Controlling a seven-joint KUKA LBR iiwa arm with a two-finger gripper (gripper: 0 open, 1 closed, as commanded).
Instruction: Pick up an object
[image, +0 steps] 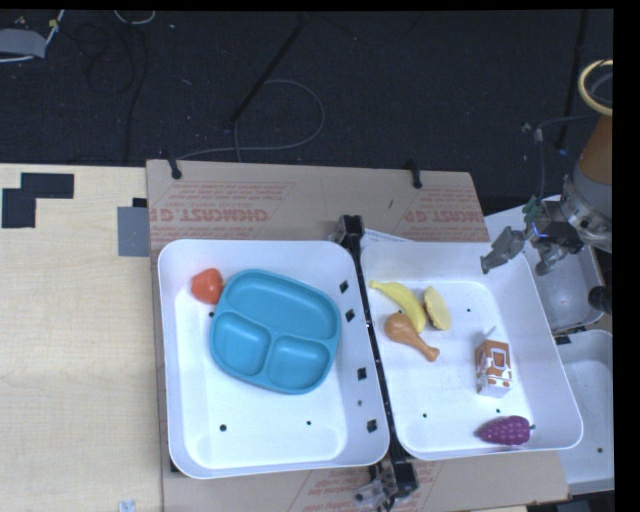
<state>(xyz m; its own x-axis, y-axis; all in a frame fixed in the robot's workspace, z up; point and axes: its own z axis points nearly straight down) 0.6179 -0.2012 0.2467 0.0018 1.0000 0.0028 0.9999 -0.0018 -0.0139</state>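
The right bin (530, 330) holds a yellow banana (399, 296), a pale apple slice (437, 308), a brown chicken drumstick (410, 336), a small orange-and-white carton (493, 367) and a purple grape bunch (504, 431). In the left bin (190, 410) lie a blue divided plate (274, 331) and a red-orange tomato (207, 286). My gripper (524, 247) hangs at the right, above the right bin's far right corner, well clear of every object. Its two dark fingers stand spread apart with nothing between them.
Both bins rest on a cardboard sheet (300, 205) over a light wooden bench (70, 330). Black clips join the bins along their shared middle wall (362, 330). Cables trail over the dark floor behind.
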